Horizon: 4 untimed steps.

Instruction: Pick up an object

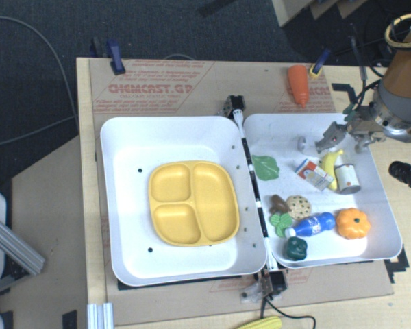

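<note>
I hung over the far right corner of the right bin (377,204), my gripper (346,134) low above the white floor there, and from this slanted view I could not tell how my jaws stood. Nothing showed between them. Just below me lay a yellow banana toy (331,163), touching a small white can (347,178), and beside those a red-and-white packet (311,172). A green leaf-shaped piece (265,166) sat near the divider. Toward the near edge: a speckled cookie (298,206), a brown piece (279,203) beside it, a blue bottle (315,225) lying on its side, a dark green cap-shaped thing (294,249) at its end, and an orange pumpkin (352,223) near the right wall. In the left bin (123,184) rested a yellow divided plate (192,203), three compartments up. Outside, on the board behind the right bin, lay an orange carrot (298,84).
</note>
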Each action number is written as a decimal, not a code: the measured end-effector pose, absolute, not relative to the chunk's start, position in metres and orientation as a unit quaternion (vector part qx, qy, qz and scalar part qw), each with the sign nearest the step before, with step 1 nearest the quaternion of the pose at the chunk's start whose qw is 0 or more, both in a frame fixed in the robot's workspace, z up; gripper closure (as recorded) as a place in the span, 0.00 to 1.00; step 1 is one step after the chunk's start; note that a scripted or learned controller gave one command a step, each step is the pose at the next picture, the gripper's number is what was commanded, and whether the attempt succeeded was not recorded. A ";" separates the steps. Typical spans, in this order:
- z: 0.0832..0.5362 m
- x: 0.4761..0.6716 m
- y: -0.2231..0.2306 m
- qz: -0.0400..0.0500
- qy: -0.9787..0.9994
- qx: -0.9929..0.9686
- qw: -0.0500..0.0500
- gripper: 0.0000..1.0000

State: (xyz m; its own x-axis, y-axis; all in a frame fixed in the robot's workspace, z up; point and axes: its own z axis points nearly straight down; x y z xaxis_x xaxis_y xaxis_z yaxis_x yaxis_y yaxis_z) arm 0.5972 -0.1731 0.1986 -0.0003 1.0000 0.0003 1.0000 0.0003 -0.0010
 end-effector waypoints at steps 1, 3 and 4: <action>0.100 0.616 -0.217 0.000 -0.707 -0.707 0.001 0.00; 0.111 0.617 -0.217 0.000 -0.708 -0.706 0.000 0.00; 0.122 0.618 -0.217 -0.001 -0.708 -0.706 -0.002 1.00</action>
